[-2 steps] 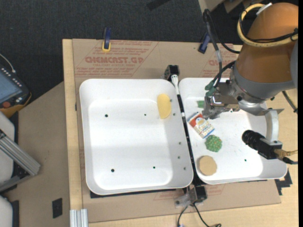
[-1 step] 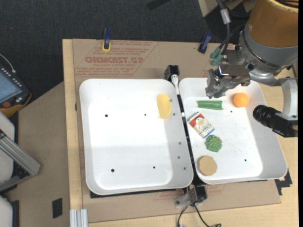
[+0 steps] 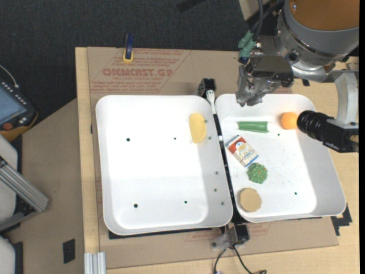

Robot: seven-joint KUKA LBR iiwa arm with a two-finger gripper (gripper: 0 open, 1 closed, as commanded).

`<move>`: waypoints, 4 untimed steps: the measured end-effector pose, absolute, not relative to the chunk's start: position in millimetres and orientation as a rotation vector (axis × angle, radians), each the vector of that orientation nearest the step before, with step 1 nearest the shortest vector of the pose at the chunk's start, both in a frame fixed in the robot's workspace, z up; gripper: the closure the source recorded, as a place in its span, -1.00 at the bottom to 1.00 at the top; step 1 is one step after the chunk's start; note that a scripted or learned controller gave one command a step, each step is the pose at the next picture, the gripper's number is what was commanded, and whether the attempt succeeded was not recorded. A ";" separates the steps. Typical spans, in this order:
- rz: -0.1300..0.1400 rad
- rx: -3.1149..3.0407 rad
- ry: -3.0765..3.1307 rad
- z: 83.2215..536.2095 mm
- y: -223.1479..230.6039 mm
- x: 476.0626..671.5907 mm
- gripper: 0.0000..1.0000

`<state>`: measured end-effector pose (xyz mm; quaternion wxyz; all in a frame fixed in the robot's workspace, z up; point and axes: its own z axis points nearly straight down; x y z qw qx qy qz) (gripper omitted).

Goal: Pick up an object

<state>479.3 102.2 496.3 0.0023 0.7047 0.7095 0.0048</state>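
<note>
Nothing has been picked up yet, as far as the view shows. The gripper hangs over the far edge of the right bin, at about twelve o'clock of that bin, and no object sits between its jaws; whether the jaws are open or closed I cannot tell from this angle, since the dark fingertips blur together.

The candidate objects all lie on the bin floors. In the right bin, a green stick lies just below the gripper, towards six o'clock from it and nearest to it. An orange ball rests at the stick's three o'clock. A small red-and-white packet lies near the bin's middle, a green knobbly ball at the packet's five o'clock, and a tan disc at the bin's near edge, around seven o'clock. A yellow oblong piece lies in the left bin, at its three o'clock side.

The whole task is left, I judge: descend onto one object, close on it and lift.
</note>
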 end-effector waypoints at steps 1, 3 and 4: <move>-0.018 2.230 2.222 382.6 70.6 478.2 1.00; 0.021 2.207 2.227 528.4 115.3 479.5 1.00; -0.017 2.230 2.222 418.0 92.1 478.4 1.00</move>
